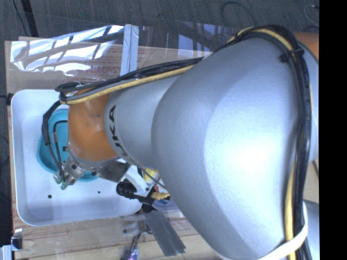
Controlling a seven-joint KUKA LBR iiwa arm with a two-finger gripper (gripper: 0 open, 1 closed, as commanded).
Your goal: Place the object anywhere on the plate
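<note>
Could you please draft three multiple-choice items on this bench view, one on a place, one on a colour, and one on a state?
1. Where does the plate lie?
A. In the left white bin
B. On the floor
C. On top of the arm

2. What colour is the plate?
A. Red
B. Blue
C. Black

3. How does the arm stand relative to the plate?
A. Pulled back clear of both bins
B. Reaching over the left bin, its wrist above the plate
C. Lying flat on the floor

Answers:
1 A: the plate rests inside the left white bin.
2 B: its visible edge is blue.
3 B: the orange band and wrist cover much of the plate.
</note>
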